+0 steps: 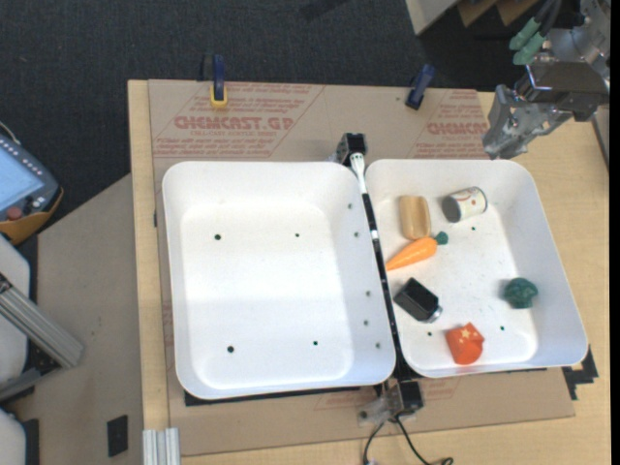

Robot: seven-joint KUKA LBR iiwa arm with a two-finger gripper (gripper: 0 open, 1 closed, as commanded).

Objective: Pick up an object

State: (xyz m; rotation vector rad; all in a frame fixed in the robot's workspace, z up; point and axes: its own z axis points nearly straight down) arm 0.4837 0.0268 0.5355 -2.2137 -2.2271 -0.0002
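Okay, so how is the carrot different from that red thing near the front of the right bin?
The carrot is orange, long and tapered with a green tip, lying on its side at a slant; the red object is red-orange, short and blocky. The carrot lies beside the divider between the bins, just below the tan block; the red object lies close to the near rim. Both rest in the right bin, untouched by the gripper.

A dark carpet [145, 17] is seen around the bench [281, 109]. Two clamps [217, 77] are fixed at 12 o'clock; a screen [17, 177] is glimpsed at 9 o'clock.
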